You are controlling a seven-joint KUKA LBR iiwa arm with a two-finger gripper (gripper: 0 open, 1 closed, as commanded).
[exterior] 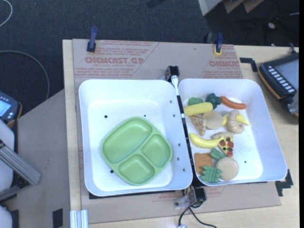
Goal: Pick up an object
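Awaiting the approach: nothing is picked yet, and the claw's state cannot be told. The bench (71,103) carries the left bin (88,127), which holds a green tray (137,150), and the right bin (266,141), which is on the arm's entry side and so the nearer reach for the claw. The toy food sits crowded there (pieces touching). The banana (204,140), corn (198,109) and sausage (232,103) are candidates. In my judgement the sausage, at the heap's edge, offers the cleanest descent and closure.
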